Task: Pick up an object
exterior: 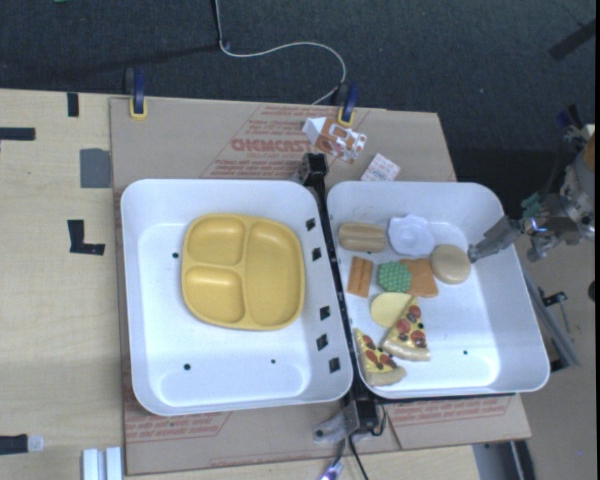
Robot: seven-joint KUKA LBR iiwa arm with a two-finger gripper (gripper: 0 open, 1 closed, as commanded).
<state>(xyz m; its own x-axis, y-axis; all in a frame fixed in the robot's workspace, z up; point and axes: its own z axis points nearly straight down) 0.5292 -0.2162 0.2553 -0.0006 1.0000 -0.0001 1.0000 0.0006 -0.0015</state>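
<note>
The right white bin (pixel 500 363) holds several toy foods: a brown bread roll (pixel 362 236), a white round piece (pixel 412 233), a tan bun (pixel 450 264), an orange cracker (pixel 360 276), a green waffle square (pixel 394 276), a pale yellow wedge (pixel 387 309) and two pizza slices (pixel 409 335). My gripper (pixel 477 248) reaches in from the right edge over the bin's right rim. Its tip is just right of the tan bun, very near it or touching. Nothing shows held in it.
The left white bin (pixel 150 368) holds a yellow divided plate (pixel 244 271). Black clips run along the seam between the bins (pixel 325 308). Paper tags (pixel 335 140) and a cable lie on the cardboard behind the bins.
</note>
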